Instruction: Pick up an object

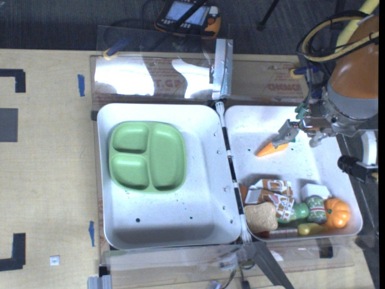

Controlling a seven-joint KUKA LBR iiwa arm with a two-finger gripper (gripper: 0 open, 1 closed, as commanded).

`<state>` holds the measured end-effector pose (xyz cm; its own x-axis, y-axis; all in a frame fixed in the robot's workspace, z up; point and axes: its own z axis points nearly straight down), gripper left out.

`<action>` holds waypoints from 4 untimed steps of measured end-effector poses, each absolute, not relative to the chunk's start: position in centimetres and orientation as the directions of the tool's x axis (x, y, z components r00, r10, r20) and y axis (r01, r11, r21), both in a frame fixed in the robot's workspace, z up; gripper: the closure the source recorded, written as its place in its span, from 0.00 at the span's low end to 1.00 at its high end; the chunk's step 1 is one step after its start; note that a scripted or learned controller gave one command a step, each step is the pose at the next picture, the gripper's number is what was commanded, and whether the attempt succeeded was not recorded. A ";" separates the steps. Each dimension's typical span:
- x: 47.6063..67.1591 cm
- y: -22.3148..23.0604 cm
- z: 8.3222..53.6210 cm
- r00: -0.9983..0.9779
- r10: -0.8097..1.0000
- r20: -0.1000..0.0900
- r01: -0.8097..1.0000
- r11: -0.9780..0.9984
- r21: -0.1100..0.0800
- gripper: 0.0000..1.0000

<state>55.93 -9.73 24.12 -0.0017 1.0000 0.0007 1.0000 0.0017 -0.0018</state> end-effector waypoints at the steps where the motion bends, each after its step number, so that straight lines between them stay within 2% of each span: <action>1: 63.5 -10.8 10.9 -0.018 1.000 -0.007 0.999 0.019 0.029 0.00; 2: 61.1 -8.6 18.5 -0.034 0.999 0.000 0.999 0.034 0.001 0.00; 3: 61.5 -13.5 8.6 -0.220 0.976 -0.001 0.976 0.220 0.003 0.00; 4: 61.7 -13.6 9.8 -0.218 0.976 -0.002 0.976 0.218 0.008 1.00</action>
